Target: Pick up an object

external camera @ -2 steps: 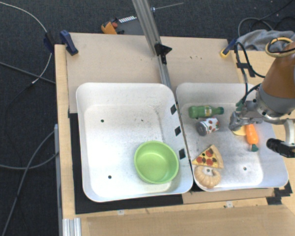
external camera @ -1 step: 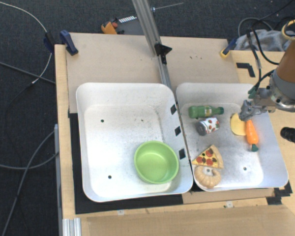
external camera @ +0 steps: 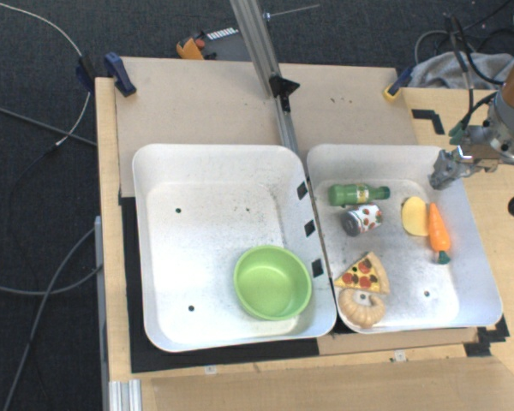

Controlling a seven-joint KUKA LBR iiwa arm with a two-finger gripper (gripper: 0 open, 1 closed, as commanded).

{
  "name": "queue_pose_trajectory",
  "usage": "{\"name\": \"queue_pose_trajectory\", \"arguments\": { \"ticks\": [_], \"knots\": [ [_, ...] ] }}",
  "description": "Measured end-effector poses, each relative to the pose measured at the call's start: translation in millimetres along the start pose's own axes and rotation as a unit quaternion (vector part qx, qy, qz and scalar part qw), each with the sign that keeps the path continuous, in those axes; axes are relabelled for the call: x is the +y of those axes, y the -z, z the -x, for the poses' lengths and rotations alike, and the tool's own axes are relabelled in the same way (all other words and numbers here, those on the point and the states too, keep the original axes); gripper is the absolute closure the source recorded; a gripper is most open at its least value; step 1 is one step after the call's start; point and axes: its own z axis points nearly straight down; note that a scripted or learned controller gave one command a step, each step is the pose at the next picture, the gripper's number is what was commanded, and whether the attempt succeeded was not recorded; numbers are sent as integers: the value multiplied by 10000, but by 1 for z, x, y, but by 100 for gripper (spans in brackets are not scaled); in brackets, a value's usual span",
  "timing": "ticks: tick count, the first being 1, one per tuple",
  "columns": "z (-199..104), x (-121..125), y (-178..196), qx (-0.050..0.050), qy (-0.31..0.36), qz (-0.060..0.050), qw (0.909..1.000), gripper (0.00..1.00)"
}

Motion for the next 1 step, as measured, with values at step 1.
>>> {"name": "queue_pose_trajectory", "arguments": {
  "ticks": [1],
  "knots": [
    [0,1,53,0,-2,-1,10000,100]
  ]
}}
